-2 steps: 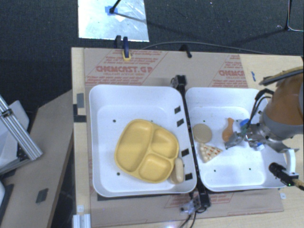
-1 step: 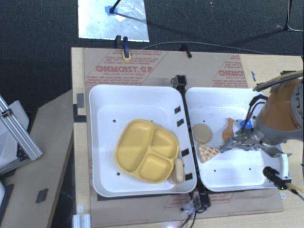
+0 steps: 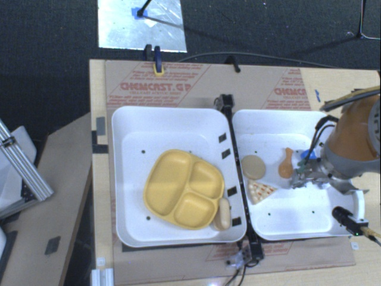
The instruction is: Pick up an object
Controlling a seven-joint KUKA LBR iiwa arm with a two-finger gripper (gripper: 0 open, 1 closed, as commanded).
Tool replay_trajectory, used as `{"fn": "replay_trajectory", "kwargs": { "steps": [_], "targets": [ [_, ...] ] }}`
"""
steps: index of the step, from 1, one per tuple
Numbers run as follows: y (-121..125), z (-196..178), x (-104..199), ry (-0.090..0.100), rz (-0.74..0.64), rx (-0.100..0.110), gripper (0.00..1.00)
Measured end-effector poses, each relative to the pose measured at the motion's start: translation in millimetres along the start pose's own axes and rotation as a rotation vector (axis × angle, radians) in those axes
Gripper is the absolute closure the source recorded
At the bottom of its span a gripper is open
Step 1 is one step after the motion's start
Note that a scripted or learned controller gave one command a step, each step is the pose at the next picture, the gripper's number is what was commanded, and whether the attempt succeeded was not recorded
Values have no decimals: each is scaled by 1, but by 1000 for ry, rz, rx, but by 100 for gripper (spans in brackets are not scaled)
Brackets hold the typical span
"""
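In the right bin [image 3: 297, 222] lie a round tan cookie [image 3: 253, 167], a pizza slice [image 3: 261, 191] and an orange-brown drumstick-shaped piece [image 3: 287, 164]. My gripper [image 3: 301, 179] hangs low over the right bin, just right of the drumstick and right of the pizza slice. Nothing shows between its fingers. The arm, with its orange band [image 3: 357, 133], comes in from the right edge and covers the bin's right side.
The left bin [image 3: 134, 130] holds a yellow divided tray [image 3: 183, 187] and a beige bread roll [image 3: 223, 214] at the tray's lower right corner. A black divider [image 3: 235, 165] runs between the bins. A foil sheet [image 3: 141, 16] lies at the back.
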State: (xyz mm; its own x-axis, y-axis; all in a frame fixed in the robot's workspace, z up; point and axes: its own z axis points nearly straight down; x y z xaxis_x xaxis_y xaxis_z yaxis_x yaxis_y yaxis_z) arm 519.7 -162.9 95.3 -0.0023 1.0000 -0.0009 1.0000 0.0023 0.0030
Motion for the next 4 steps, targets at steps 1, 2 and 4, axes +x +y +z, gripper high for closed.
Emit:
{"fn": "replay_trajectory", "kwargs": {
  "steps": [1, 2, 4],
  "targets": [
    [1, -61, -8, -2, 0, -4, 100],
    [-1, -123, -4, -2, -2, -5, 100],
    [2, -136, 52, 3, -8, 0, 100]
  ]
}}
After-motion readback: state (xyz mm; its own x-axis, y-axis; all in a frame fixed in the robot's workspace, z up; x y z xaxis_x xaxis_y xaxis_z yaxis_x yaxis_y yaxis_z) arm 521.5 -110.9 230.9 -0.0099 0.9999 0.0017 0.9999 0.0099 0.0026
